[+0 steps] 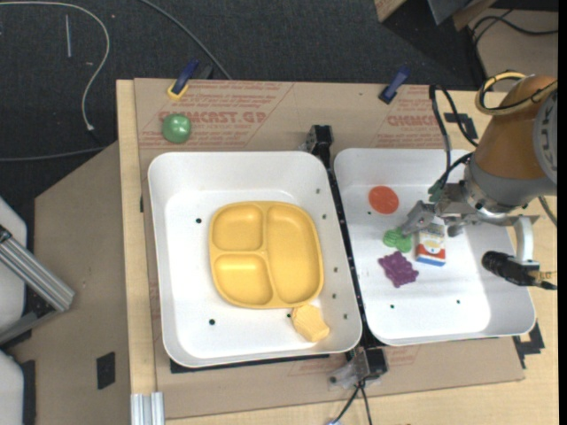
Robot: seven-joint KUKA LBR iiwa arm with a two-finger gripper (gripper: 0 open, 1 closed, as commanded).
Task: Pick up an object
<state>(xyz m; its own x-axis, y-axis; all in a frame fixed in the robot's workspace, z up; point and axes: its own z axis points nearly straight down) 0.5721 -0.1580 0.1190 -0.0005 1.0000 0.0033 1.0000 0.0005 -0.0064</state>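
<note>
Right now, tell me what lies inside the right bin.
The right bin holds an orange disc, a green piece, a purple piece and a small red-white-blue item. The gripper covers the bin floor beneath it.

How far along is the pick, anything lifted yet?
Done: the gripper is down in the right bin, among the green piece, purple piece and small red-white-blue item. All rest on the bin floor. Grasping and lifting remain.
</note>
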